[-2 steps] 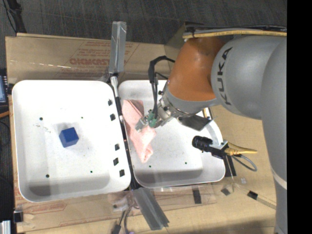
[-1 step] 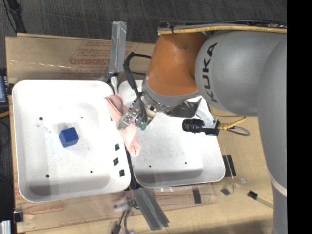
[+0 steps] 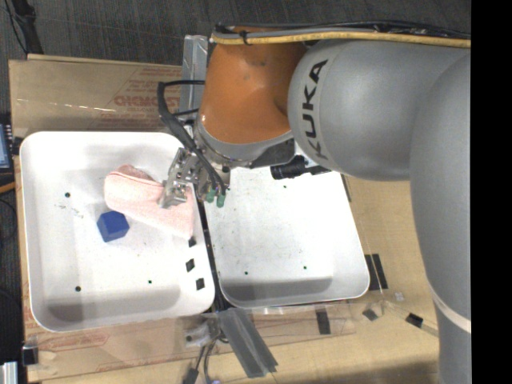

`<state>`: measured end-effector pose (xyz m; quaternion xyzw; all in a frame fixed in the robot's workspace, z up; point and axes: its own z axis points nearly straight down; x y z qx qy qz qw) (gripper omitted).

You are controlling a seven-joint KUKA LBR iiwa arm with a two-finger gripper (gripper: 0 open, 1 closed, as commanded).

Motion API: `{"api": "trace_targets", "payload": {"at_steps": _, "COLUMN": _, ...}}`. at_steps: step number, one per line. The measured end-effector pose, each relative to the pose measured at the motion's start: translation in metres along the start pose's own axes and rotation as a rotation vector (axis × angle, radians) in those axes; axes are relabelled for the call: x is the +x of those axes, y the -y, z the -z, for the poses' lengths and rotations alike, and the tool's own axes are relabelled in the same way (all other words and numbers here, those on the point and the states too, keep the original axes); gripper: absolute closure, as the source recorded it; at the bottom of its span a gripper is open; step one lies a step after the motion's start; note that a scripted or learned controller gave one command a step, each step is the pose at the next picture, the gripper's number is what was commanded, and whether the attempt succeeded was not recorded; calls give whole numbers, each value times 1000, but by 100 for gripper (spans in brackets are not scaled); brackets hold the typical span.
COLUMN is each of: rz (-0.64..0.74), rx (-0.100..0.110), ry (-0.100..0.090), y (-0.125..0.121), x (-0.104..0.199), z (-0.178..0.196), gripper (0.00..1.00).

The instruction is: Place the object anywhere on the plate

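Note:
A small blue block (image 3: 113, 226) lies on the floor of the left bin (image 3: 48, 214), against the lower left edge of the pink plate (image 3: 144, 198). The plate lies at a slant in the middle of that bin, reaching towards its right wall. My gripper (image 3: 178, 189) hangs over the right part of the plate, well to the right of the blue block and apart from it. Nothing shows in the gripper. The arm's orange band and grey body hide the far right corner of the left bin.
The right bin (image 3: 280, 246) stands beside the left one, its far part covered by the arm. A narrow ridge where the two bins meet (image 3: 202, 254) runs just below the gripper. Cardboard (image 3: 96, 94) lies under the bins.

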<state>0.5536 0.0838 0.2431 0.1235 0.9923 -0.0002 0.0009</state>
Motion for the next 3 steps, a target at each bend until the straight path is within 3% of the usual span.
{"api": "trace_targets", "payload": {"at_steps": 1, "rz": 251, "rx": 0, "ry": 0, "y": -55, "x": -12, "z": -7, "gripper": 100}}
{"api": "trace_targets", "payload": {"at_steps": 2, "rz": 255, "rx": 0, "ry": -1, "y": -106, "x": -9, "z": -10, "gripper": 100}}
{"api": "trace_targets", "payload": {"at_steps": 3, "rz": 254, "rx": 0, "ry": 0, "y": -106, "x": -9, "z": -9, "gripper": 0}}
